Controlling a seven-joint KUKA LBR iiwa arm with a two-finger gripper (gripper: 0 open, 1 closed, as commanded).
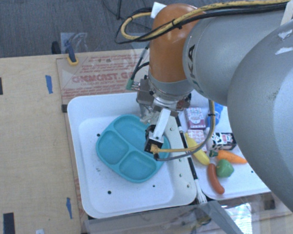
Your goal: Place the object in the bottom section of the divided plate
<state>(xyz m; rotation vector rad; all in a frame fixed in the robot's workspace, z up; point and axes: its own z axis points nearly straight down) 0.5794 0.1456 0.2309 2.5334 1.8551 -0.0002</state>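
Observation:
A teal divided plate [123, 150] lies in the left white bin [124, 198], tilted, with three compartments that hold nothing I can see. My gripper [148, 114] hangs over the plate's upper right rim, below the orange band of the wrist. The wrist hides the fingertips, and I see no object held there. Loose toy foods lie in the right bin [244, 182]: a yellow banana [200, 155], an orange carrot [231, 157], a green pepper [224, 169] and a red sausage [215, 178].
A pink packet [196, 119] and a black and white item [223, 140] sit further back in the right bin. The big grey arm covers the right side of the view. Bare wooden bench lies to the left of the bins.

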